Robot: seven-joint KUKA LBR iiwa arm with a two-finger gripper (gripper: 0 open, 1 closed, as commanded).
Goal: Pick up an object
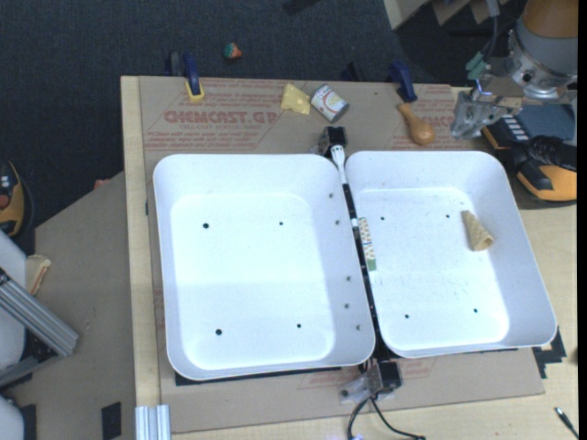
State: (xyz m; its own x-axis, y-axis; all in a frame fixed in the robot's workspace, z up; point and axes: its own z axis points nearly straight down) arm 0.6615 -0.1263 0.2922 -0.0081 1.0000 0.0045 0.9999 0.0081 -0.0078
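Dark carpet behind the table, my fingers (470,117) hanging above the right bin's (514,246) far corner, can't tell their state, so I'd drop onto that tan cone (476,230) lengthwise.

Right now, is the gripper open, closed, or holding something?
Gripper: cannot be told; it is above the bench beyond the right bin, with nothing visibly held.

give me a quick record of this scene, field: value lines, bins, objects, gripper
left bin: white, shallow, nothing seen inside
right bin: holds one tan cone-shaped piece near its right side
between bins: a pen-like stick along the shared rims
board behind bins: yellow wedge, small box, wooden-handled tool
gripper: above the board, beyond the right bin's far corner
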